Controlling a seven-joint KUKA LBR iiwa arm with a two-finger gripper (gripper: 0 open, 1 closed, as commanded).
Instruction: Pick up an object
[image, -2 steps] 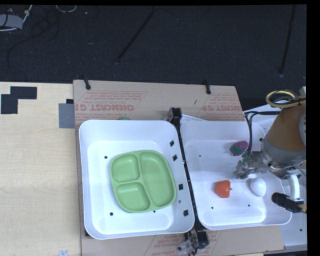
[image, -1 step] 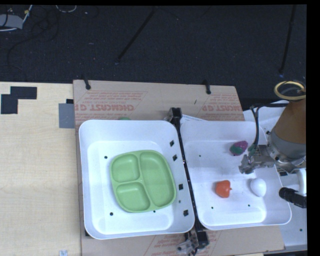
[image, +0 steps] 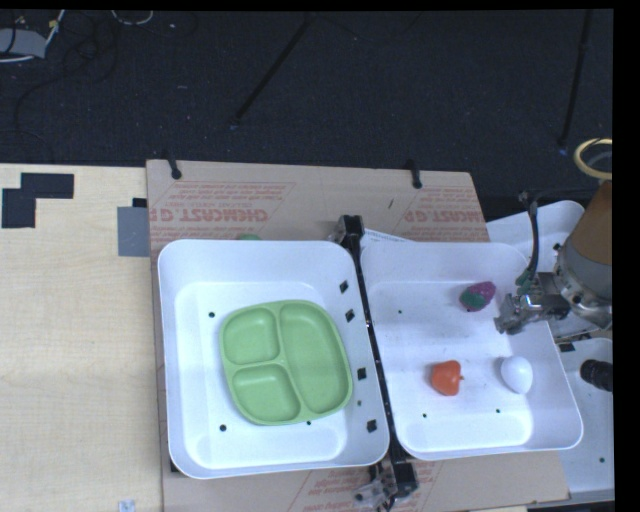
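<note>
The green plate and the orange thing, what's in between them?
In the camera view, the bins' raised white walls and black divider lie between green plate and orange object.

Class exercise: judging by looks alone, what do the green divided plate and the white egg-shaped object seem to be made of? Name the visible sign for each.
Green divided plate: probably moulded plastic, matte finish; uniform pale green with soft, rounded compartment ridges.

White egg-shaped object: likely smooth plastic, though a real egg cannot be ruled out; even white surface with a faint sheen.
</note>
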